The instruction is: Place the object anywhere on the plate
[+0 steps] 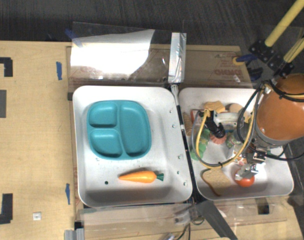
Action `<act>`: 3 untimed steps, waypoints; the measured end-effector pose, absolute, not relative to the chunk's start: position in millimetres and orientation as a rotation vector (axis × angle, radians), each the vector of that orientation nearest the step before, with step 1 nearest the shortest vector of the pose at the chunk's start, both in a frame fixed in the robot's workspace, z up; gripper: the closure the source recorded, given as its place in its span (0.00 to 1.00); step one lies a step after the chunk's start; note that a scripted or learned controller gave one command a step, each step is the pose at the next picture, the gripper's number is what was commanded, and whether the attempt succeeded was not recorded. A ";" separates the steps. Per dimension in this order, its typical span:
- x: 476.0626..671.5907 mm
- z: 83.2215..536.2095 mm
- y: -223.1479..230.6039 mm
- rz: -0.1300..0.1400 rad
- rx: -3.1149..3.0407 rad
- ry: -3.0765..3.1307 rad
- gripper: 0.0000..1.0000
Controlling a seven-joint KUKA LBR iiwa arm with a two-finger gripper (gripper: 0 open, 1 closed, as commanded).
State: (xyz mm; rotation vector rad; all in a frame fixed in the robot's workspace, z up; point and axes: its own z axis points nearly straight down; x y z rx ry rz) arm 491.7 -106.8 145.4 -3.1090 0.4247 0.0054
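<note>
- The gripper hangs over a red toy, well right of the teal divided plate, presumably for pickup; I cannot tell its grip.
- A toy carrot lies just beside the plate.

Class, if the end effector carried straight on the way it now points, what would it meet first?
Probably the small red object directly under the end effector in the right bin; depth is unclear from this view.

Bare floor surrounds the teal divided plate and toy carrot in the left bin; the arm and piled toys crowd the right bin.
</note>
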 end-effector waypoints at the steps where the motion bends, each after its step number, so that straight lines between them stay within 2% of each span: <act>1: 492.7 155.0 -103.9 0.007 -3.104 0.426 1.00; 3: 494.6 173.3 -98.6 0.006 -3.094 0.432 1.00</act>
